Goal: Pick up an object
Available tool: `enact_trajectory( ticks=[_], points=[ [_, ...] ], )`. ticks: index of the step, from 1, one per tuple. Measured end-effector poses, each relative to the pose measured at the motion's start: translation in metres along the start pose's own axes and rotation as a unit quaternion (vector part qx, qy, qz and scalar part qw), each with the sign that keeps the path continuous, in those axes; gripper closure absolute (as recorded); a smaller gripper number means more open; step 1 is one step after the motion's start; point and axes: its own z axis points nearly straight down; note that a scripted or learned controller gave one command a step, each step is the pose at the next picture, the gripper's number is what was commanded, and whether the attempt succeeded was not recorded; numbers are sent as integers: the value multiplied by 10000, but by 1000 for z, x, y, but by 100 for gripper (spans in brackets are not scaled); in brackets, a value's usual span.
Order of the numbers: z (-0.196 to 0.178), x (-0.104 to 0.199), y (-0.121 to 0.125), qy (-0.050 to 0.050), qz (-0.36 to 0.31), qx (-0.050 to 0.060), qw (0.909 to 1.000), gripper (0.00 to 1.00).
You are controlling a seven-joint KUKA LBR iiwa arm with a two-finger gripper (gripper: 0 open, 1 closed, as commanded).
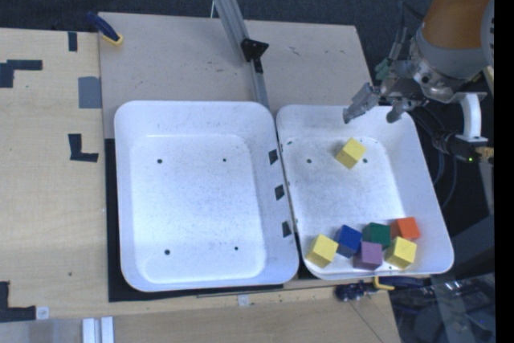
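We've got two white bins on the bench: left bin (pixel 136 173) bare, right bin (pixel 418 165) holding all the blocks. The arm (pixel 458 20) comes in from 3 o'clock, and the gripper (pixel 376 107) hangs over the right bin's 12 o'clock rim, fingers spread with nothing between them.

The nearest candidate is the lone yellow block (pixel 350 153), sitting in the bin's upper half at roughly 7 o'clock from the gripper, near it but not touching. It has clear floor on every side and sits rotated about its corner relative to the bin walls.

The rest cluster along the 6 o'clock wall: a second yellow block (pixel 323 250), a blue block (pixel 348 239), a green block (pixel 376 234), a purple block (pixel 370 254), an orange block (pixel 406 228) and a third yellow block (pixel 402 252). They're packed touching or just beside each other, leaving poor finger access.

We'd go for the lone yellow one. It looks like a small rigid cube, likely light, not fragile, with flat painted faces that may be a bit slick. We'd grip two opposite flat faces at mid-height, yawing the wrist to match the block's rotation. A corner-to-corner pinch would likely twist it out.
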Motion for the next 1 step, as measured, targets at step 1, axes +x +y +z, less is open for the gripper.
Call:
enact_trajectory(
  ticks=[1],
  points=[
    [0,0,0,-2,-1,2,10000,0]
  ],
)
